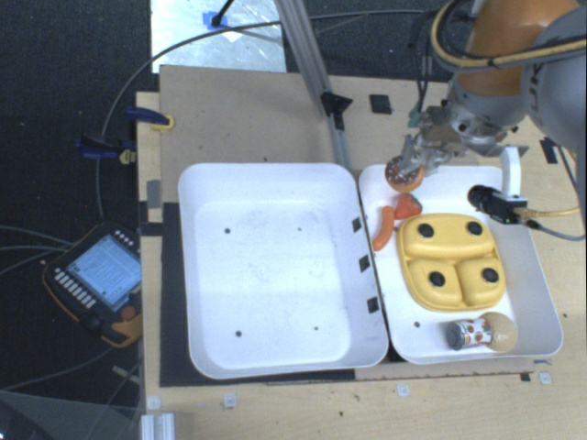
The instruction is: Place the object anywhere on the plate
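**Arm over the far corner of the right bin, small round object at its tip**

The bench [248, 108], a tan board, carries everything else. Taking the yellow plate [454, 259] as the landmark: the left bin [275, 264] lies to the plate's left, wide and white, with only small dark dots on its floor. The right bin [527, 282] holds the plate itself, which sits near the bin's middle and has three compartments, two on the far side and a divided pair nearer the camera.

The arm [514, 35], grey with an orange band, reaches in above and to the right of the plate, beyond the plate's far edge. Its gripper [410, 165] hangs just past the plate's far left corner. A small round brownish object [401, 173] sits right at the gripper's tip; whether the claw is closed on it or merely over it cannot be told from this view.

An orange carrot-like piece [384, 228] lies just left of the plate, along the bin's left wall, with an orange lump [407, 206] touching the plate's far left corner. A small can [468, 335] and a tan ball [498, 330] rest side by side, near the plate's front edge.
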`<state>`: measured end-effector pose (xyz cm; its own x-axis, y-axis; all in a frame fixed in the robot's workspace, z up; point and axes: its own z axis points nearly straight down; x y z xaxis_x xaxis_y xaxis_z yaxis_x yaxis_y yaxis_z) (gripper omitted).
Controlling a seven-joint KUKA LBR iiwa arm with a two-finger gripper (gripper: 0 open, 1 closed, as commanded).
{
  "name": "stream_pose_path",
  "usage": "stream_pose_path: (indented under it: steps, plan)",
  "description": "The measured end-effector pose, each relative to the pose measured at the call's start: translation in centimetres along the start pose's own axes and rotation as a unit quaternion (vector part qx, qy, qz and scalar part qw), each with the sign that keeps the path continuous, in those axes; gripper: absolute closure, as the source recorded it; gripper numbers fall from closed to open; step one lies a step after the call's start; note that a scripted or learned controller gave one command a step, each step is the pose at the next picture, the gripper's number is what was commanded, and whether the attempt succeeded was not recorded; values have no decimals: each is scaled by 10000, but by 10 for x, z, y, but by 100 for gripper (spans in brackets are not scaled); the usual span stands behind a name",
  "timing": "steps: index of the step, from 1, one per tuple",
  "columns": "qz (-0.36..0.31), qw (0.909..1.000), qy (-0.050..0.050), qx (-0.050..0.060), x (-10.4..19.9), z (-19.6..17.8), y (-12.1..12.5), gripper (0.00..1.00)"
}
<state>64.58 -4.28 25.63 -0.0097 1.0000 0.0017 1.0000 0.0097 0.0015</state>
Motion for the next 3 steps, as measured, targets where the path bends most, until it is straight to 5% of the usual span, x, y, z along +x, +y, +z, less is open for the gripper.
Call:
stream_pose_path:
  steps: [3]
  plan:
    - [1, 10000, 3, 23, 146, 21, -100, 100]
